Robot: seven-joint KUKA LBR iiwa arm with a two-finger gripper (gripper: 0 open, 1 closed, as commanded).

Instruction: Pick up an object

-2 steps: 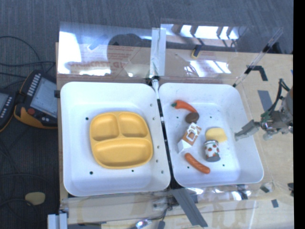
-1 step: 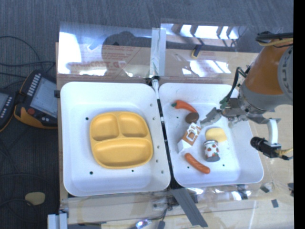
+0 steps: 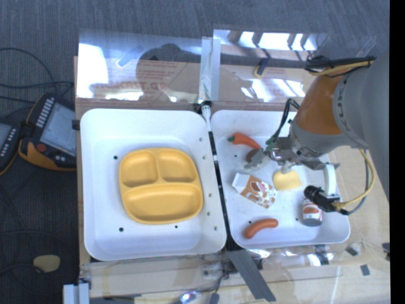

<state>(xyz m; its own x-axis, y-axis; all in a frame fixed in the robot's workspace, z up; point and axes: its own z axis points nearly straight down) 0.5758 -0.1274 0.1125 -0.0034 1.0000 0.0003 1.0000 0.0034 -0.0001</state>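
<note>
In the camera view, the things nearest the lens lie along the bottom edge: metal clamps and brackets at the front lip of the desk (image 3: 373, 258), and just behind them the front rim of the right bin (image 3: 285, 240). Inside that rim rests a small sausage (image 3: 261, 227), and near the bin's right corner stands a small tin can (image 3: 311, 214). Further in lie a printed snack packet (image 3: 255, 189), a yellow block (image 3: 286, 180) and a carrot (image 3: 244, 140).

The hand (image 3: 278, 154) sits low over the middle of the right bin, between the carrot and the yellow block; its fingers are lost under the wrist, so I cannot tell whether they stand apart or together, and nothing can be seen held.

To do this step well, I judge the arm should settle on one thing with space round it (the sausage lies well apart from the rest, which would suit), come straight down over it, and close across its narrow side. The yellow block lies just beside the packet, so a grasp there risks nudging both.

The left bin (image 3: 95, 189) holds a yellow divided plate (image 3: 161, 184). Both bins are smooth white plastic, likely slippery. Clear panels behind them throw bright glare. The floor (image 3: 126, 11) is dark grey carpet, with a teach pendant (image 3: 47, 132) and cables at left.
</note>
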